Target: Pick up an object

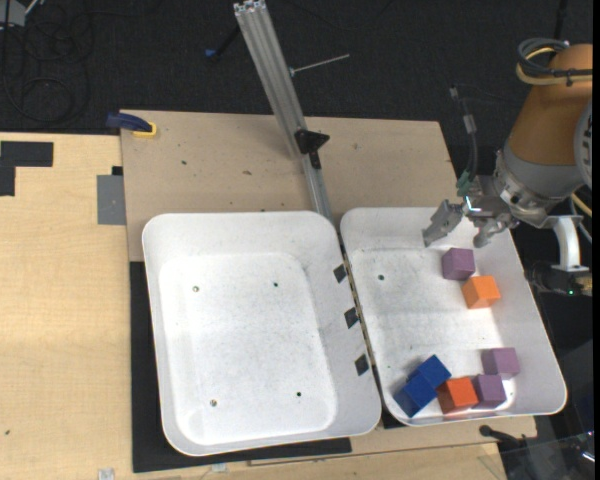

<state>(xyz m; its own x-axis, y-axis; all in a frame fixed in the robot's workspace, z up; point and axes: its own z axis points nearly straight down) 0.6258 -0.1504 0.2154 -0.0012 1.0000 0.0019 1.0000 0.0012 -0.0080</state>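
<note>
Six small blocks sit in the right bin: three purple, two orange, one blue. A purple cube lies near the bin's far edge, sitting square, with an orange cube just beside it. The blue block, longer than the rest, lies slantwise near the front, beside an orange one and two purple ones. The hand hangs spread apart above the far purple cube, gripping nothing. The left bin sits alongside on the surface.

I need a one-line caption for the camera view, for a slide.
Gripper open above the right bin, near a purple block and an orange block.
</note>
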